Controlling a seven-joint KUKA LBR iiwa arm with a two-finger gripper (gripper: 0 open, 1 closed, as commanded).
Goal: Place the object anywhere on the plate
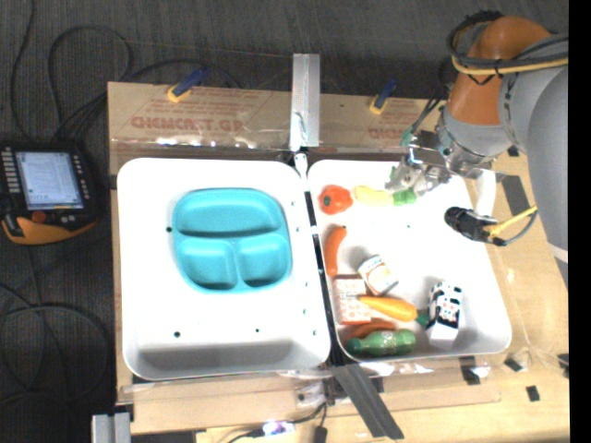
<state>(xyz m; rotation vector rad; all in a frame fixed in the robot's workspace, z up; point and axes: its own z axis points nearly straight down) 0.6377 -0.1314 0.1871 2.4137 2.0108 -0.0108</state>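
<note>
Where the arm reaches in from the right, we see the gripper (417,175) low over the far corner of the right bin (489,275). Its tip is right at the green end of a small yellow toy vegetable (373,195), which we take to be the task's thing. That piece lies on the bin floor near the far wall. Its long axis runs almost straight left to right, with the yellow end pointing left towards a red-orange toy tomato (334,198) and the green end pointing right under the gripper. We cannot tell whether the gripper is clenched on it or released; the metal parts blur together there.

The teal divided plate (231,238) sits in the middle of the left bin (148,321), well apart from the yellow piece.

Nearer in the right bin we see:
- a red-orange chili (332,247) lying along the left wall
- a small white carton (377,273)
- an orange carrot (388,308)
- a green cucumber (380,342)
- a black-and-white carton (445,306)

A teach pendant (46,187) rests on the floor at the left.
</note>
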